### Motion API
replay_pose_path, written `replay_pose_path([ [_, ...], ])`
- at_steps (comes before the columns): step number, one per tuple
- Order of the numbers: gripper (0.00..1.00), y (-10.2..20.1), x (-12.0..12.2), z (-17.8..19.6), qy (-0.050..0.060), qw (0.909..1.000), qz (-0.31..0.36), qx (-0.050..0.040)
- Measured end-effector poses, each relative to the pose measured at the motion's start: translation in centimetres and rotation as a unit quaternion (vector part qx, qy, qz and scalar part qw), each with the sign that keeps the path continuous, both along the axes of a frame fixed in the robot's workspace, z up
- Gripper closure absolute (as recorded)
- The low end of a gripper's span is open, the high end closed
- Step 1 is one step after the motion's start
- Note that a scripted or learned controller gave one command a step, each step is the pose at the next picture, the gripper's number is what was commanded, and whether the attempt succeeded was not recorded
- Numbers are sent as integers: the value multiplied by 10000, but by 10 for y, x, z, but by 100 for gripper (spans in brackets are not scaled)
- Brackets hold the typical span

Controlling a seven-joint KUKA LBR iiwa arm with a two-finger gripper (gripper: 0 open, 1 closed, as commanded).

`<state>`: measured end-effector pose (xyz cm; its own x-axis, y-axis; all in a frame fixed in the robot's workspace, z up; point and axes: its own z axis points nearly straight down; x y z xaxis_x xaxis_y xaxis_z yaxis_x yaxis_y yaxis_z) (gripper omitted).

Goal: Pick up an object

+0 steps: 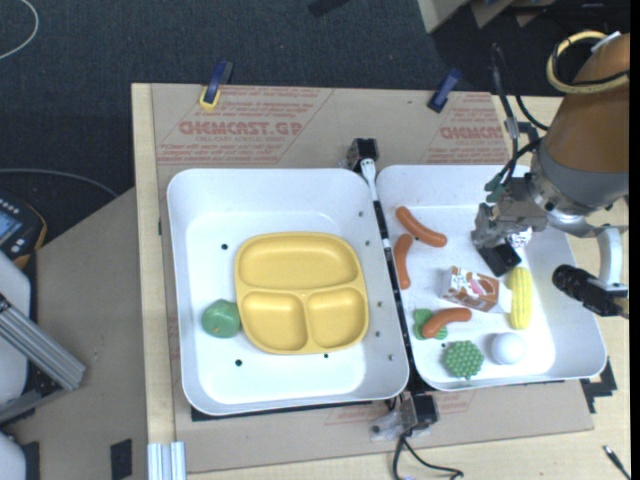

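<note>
Currently I see the gripper (500, 251) low over the right bin (570, 363); I can't tell its state from this angle. Corn (520, 296) lies just beside it on the near side, a wrapped snack (471, 287) near its left. Two sausages (420, 226) lie further left of the gripper. Yellow tray (300, 291) and green ball (221, 318) sit well apart, in the left bin (190, 268).

We see the arm (585, 118) come in from the right edge of the surface, its orange band uppermost and the grey wrist section below it. It leans down and toward the left. The gripper (500, 240) hangs low at its end, dark and pointing downward, over the right half of the surface, toward the far edge.
</note>
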<state>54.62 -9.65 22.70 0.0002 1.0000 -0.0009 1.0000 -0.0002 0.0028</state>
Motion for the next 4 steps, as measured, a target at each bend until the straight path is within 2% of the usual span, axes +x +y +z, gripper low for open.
replay_pose_path([
  [1, 100, 5, -8, 3, 21, 10000, 3, 11],
  [2, 100, 12, 1, 8, -2, 10000, 12, 1],
  [3, 100, 4, -4, -12, 33, 10000, -8, 7],
  [4, 100, 10, -12, -4, 23, 10000, 4, 11],
])
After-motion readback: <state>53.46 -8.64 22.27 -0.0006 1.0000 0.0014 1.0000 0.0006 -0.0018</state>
